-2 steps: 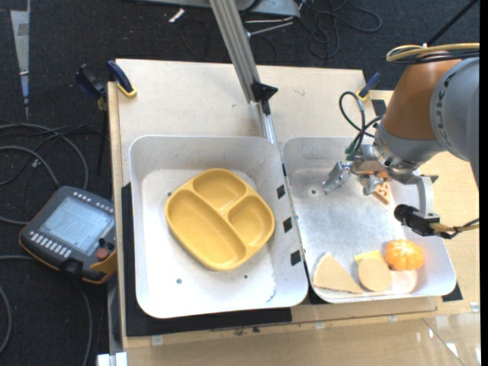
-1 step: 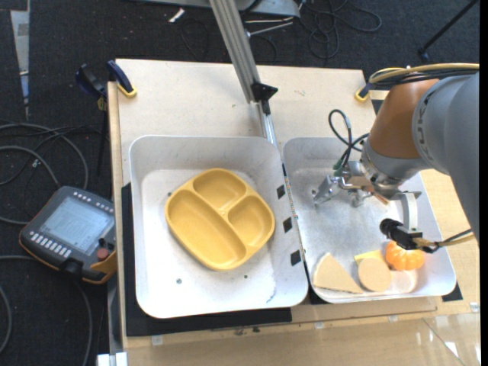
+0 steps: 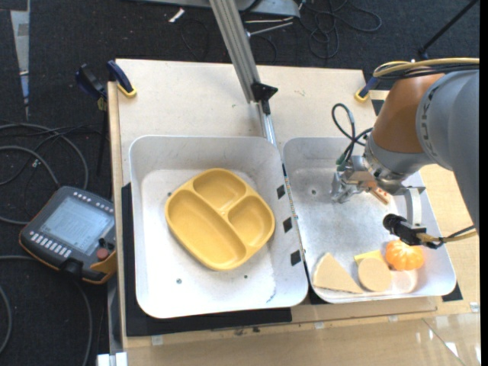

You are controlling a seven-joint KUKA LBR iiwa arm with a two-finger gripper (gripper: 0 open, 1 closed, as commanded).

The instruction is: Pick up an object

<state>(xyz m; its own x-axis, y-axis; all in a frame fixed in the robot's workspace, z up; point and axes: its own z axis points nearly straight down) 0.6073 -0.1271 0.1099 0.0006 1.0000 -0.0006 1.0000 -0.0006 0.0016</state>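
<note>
Camera view gives me the desk (image 3: 191, 97) with its two white bins side by side. I take the right bin (image 3: 313, 155) as my landmark. Inside it, over the upper middle of its floor, I see the end effector (image 3: 355, 185) hanging from the grey arm with the orange band (image 3: 400, 120); I cannot tell from here how its tips are set, and I see nothing caught in it. In the right bin's near corner lie an orange fruit (image 3: 402, 256), a round tan slice (image 3: 374, 274) touching it on its left, and a tan wedge (image 3: 335, 274) just beside that. These lie apart from the end effector, nearer the camera. To the left of the right bin is the left bin (image 3: 145, 174), holding a yellow divided plate (image 3: 219, 218). Farther left, off the desk, a teach pendant (image 3: 72, 231) rests on the floor.
</note>
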